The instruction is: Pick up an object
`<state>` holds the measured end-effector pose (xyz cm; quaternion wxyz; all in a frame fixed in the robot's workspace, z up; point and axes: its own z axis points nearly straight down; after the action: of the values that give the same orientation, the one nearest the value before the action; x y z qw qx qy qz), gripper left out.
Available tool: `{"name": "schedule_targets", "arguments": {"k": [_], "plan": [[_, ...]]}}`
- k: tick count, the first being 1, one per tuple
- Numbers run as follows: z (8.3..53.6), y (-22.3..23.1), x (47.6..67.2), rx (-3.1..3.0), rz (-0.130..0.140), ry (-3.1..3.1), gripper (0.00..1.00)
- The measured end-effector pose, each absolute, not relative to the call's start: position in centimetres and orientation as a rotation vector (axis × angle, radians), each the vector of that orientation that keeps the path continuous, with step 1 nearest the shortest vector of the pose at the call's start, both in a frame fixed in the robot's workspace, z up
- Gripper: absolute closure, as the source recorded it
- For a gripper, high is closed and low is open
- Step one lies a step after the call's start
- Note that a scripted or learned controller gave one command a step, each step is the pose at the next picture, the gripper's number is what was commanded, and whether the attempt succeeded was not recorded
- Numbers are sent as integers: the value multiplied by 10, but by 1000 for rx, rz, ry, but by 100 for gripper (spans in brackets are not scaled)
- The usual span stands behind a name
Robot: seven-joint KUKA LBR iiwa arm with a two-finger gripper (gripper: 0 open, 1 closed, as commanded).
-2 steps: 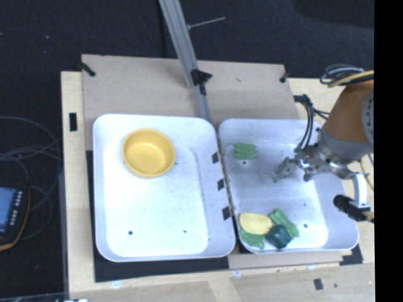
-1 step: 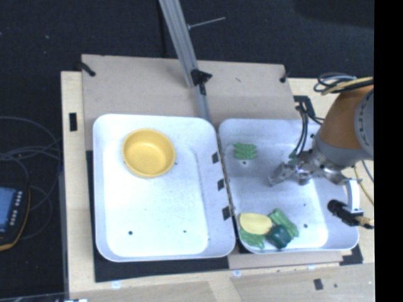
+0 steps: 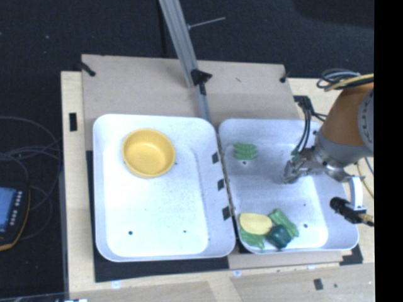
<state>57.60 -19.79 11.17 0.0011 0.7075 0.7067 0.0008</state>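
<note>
- Gripper is seen in the camera view low over the right bin, near the middle of its floor; how far it is open cannot be told, and nothing is seen held in it.
- No object lies under it: a bare patch of the right bin's floor is found there.
- Against the right bin's near wall a cluster is seen: a yellow piece, a green leafy piece and a dark teal piece, touching one another.
- A small green piece lies alone by the right bin's far-left corner.
- A yellow bowl rests in the left bin, left of the right bin.
- The approach step is judged to be in hand; a target must be chosen and the tool shifted over it before any closing.
</note>
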Motion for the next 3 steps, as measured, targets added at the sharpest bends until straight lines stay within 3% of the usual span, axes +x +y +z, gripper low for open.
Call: {"name": "schedule_targets", "arguments": {"k": [3], "plan": [[271, -198, 571, 2218, 5, 2218, 100]]}}
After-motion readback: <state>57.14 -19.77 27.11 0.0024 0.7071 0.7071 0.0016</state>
